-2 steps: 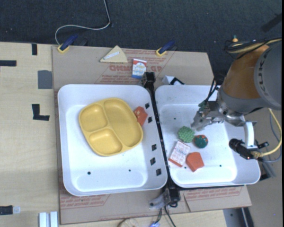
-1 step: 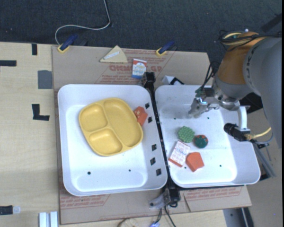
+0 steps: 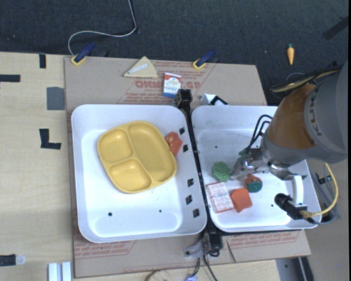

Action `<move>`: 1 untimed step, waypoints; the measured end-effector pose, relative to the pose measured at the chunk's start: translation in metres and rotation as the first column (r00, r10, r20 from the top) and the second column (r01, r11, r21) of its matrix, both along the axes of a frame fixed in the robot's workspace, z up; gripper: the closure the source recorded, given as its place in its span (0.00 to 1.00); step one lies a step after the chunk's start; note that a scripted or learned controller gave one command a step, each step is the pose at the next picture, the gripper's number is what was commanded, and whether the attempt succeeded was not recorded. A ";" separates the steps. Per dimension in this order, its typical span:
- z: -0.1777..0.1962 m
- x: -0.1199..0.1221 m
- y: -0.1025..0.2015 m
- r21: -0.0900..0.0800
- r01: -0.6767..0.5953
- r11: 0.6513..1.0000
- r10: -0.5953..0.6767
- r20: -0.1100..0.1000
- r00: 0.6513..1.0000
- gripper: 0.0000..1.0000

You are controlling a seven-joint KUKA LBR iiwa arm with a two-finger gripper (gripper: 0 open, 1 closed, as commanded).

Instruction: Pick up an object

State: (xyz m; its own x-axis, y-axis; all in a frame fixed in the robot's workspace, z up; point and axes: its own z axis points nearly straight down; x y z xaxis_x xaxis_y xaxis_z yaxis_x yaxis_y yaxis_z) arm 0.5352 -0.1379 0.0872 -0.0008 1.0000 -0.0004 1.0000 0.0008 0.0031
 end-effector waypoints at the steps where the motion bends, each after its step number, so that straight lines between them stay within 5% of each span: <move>1: 0.000 -0.049 -0.010 -0.002 0.001 1.000 -0.001 0.005 1.000 0.00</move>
State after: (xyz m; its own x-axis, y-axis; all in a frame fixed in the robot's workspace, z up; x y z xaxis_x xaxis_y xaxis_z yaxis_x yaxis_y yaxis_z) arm 0.4865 -0.1479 0.0876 -0.0002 1.0000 -0.0023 1.0000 0.0003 0.0085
